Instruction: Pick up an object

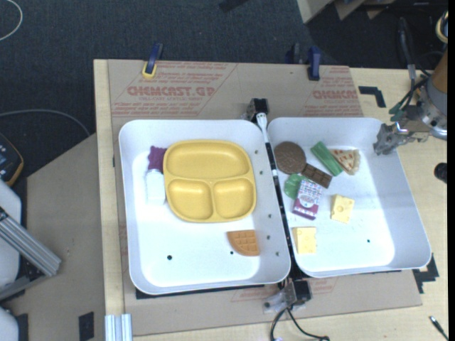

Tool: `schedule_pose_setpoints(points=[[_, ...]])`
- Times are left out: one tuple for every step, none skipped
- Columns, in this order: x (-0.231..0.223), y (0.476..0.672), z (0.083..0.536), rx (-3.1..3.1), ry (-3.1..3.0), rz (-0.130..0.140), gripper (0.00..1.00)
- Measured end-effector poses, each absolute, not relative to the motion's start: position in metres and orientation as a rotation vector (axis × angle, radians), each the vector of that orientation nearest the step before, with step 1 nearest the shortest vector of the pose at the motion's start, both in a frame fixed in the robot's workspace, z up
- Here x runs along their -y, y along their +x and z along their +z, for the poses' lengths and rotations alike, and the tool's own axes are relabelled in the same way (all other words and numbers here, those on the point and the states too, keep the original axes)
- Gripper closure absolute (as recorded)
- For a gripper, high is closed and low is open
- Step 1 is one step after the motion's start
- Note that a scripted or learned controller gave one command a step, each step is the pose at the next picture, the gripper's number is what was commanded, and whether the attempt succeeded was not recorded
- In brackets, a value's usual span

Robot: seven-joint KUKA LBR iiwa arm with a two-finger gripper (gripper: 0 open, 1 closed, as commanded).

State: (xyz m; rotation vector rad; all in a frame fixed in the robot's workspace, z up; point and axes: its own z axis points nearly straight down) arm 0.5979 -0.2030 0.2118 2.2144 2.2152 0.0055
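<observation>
One fixed camera looks down at a slant from above the light wooden bench [213, 84]. It stands far enough to take in both shallow white plastic bins, left [142, 261] and right [405, 226], and the dark floor beyond.

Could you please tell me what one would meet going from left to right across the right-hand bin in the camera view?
Green leafy piece → pink packet → green stick → cheese wedge → end effector at the bin's far right edge.
</observation>
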Motion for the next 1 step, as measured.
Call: schedule_pose_setpoints(points=[[0.2033, 0.5988, 0.2262, -2.219, 2.216, 0.003, 1.0]])
